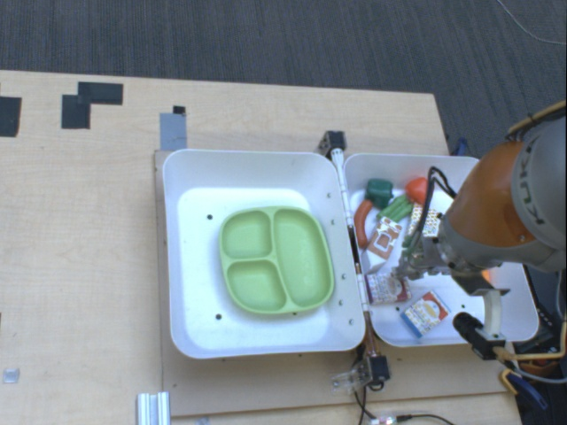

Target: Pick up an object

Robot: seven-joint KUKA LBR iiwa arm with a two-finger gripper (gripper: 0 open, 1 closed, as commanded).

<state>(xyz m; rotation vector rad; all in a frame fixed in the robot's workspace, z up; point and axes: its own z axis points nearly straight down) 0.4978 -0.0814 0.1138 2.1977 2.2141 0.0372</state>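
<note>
The right bin holds a heap of small items. At its back lie a dark green block, an orange-red piece and a light green piece. A red chili-shaped thing lies along the left wall, beside a red-and-white carton. A silvery packet sits near the left wall, and a blue-and-orange box rests near the front. My gripper reaches down into this bin, just above and right of the silvery packet. The wrist hides what lies under it.
The left bin carries a light green divided plate in its middle. The wall between the bins runs close to the left of the gripper. Dark tape patches mark the bench at far left.
</note>
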